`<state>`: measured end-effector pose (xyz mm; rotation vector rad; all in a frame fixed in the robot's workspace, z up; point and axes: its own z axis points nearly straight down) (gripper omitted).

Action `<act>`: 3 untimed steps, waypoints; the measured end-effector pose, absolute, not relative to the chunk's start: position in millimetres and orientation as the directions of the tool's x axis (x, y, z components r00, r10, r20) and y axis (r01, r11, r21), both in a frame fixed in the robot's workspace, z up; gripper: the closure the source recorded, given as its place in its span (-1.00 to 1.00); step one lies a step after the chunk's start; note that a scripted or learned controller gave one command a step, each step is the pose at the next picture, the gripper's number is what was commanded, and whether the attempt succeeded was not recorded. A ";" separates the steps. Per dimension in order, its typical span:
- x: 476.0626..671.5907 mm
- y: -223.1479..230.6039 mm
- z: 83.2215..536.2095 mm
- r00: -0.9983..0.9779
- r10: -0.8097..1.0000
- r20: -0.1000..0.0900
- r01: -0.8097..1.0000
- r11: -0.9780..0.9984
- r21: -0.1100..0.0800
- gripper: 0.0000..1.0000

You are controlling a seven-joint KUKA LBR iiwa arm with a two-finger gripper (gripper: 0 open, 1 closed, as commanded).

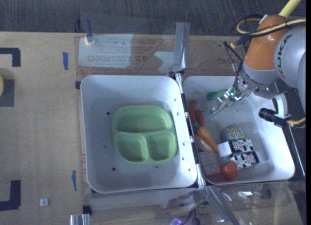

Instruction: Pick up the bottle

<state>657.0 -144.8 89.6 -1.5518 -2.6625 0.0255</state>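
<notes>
1. Nearest, by the right bin's [286, 168] front wall, a glossy red tomato-like toy [229, 169] sits against two cow-print cartons [244, 152].
2. Further in, an orange carrot [207, 139] lies along the divider; the left bin [92, 136] bears a matte green three-part tray [144, 132].
3. Beyond, the gripper [224, 99] slants down-left over the right bin's far half; blur hides whether it is spread or closed.
4. What seems to be the bottle [213, 95], small and green, lies just beside its tip; contact is unclear.
5. Farthest, the grey arm [291, 59], with its rounded orange band, is cut off at the right.
</notes>
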 end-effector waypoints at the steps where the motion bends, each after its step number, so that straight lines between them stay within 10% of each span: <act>1: 635.8 -184.6 86.9 -0.325 0.946 -0.002 0.946 0.325 0.002 -1.00; 2: 668.0 -169.8 163.4 0.098 0.995 -0.002 0.995 -0.098 0.005 -1.00; 3: 675.2 -162.6 110.7 -0.053 0.999 -0.013 0.998 0.053 0.030 -1.00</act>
